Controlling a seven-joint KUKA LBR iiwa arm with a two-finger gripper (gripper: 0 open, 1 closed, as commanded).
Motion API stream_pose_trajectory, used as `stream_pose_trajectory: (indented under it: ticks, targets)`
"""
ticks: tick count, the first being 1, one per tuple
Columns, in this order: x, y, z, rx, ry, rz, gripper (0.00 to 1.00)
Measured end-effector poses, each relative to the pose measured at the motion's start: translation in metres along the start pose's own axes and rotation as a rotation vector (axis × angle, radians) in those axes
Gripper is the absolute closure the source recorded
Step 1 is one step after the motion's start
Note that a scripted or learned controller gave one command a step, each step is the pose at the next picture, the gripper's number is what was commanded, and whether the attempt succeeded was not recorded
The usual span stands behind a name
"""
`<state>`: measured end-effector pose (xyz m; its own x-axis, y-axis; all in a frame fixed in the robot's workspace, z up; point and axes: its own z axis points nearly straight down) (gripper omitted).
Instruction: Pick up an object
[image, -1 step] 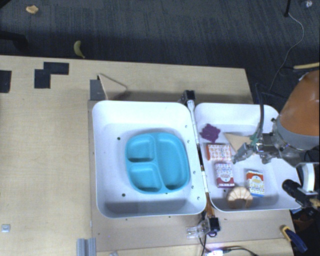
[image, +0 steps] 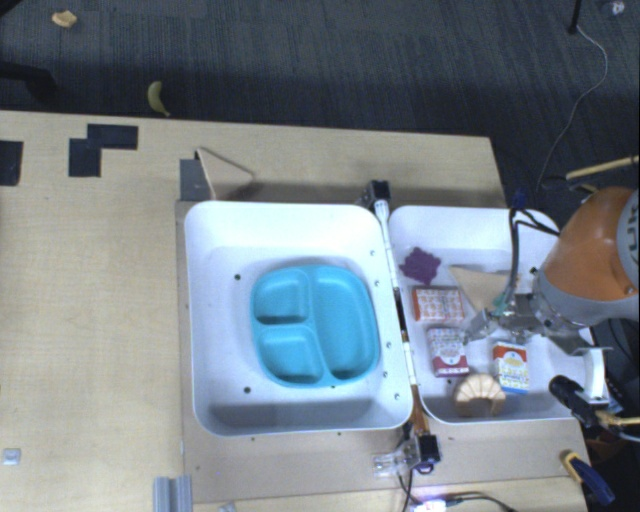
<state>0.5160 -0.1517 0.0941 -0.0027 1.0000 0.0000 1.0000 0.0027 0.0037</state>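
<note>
Our pincer (image: 500, 318) hangs low over the right bin (image: 470, 232), near the middle of it, and we cannot tell if it is gripping or let go, because the metal bits are too small and blurry from up here; the grey arm with its orange band (image: 595, 250) comes in from the right side so it can get down into that bin. The things we could pick are all in this bin: a purple thing (image: 421, 265) near the back, a red and white packet (image: 438, 303) in front of it, another small packet (image: 447, 350) in front of that one, a little box (image: 511, 368) just under our pincer, and a tan round thing (image: 480, 393) at the front wall. We see nothing lifted up, so we think the pick is not done yet. The left bin (image: 215, 300) holds a blue tray (image: 315, 325) with three parts, lying flat; it is well apart from our pincer, so we guess it is not the one we are going for. The little box looks closest, so that may be our best try.
</note>
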Motion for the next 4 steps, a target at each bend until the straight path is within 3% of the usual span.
stream_pose_trajectory:
  ticks: [1, 2, 3, 4]
  targets:
    - [0.0, 0.001, -0.011, -0.004, 0.0, -0.001, 1.0]
    - [0.0, 0.001, -0.011, -0.003, 0.0, -0.001, 0.0]
    - [0.001, 0.003, -0.021, -0.007, 0.0, -0.002, 1.0]
    - [0.001, 0.003, -0.021, -0.007, 0.0, -0.003, 0.0]
